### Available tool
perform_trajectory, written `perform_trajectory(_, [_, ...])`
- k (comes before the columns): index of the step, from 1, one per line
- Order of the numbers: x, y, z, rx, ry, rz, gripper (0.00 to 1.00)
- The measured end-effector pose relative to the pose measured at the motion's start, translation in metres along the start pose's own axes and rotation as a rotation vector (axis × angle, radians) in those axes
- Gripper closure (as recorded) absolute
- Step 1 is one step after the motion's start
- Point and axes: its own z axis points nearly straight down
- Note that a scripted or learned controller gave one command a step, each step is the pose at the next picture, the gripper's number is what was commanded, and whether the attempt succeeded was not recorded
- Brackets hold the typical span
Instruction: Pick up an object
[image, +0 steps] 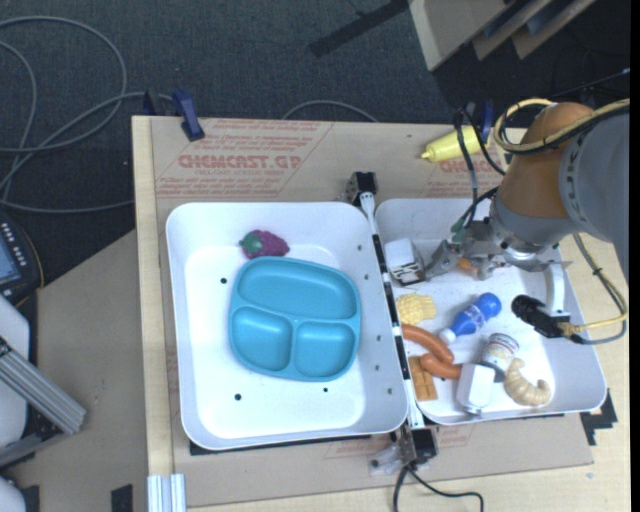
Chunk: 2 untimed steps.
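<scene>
My gripper (447, 262) hangs low over the back of the right bin (585, 385), below the grey wrist with its orange band. It sits just right of a small white box (402, 257) at the bin's back left. Several objects lie in front of it: a yellow corn piece (415, 305), a blue bottle (472, 315), an orange sausage (432, 347), a small jar (500, 349), a white block (477, 386) and a tan croissant (530, 386). I see nothing between the fingers.
The left bin (200, 300) holds a blue divided plate (293, 318) and a small purple item (264, 243) at its back. A yellow object (445, 149) lies on the bench behind the right bin. Clamps sit on the divider between the bins.
</scene>
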Motion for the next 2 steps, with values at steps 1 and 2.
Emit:
perform_trajectory(1, [0.005, -0.044, 0.000, -0.001, -0.001, 0.001, 0.00])
perform_trajectory(2, [-0.010, -0.114, 0.001, -0.005, -0.003, 0.004, 0.00])
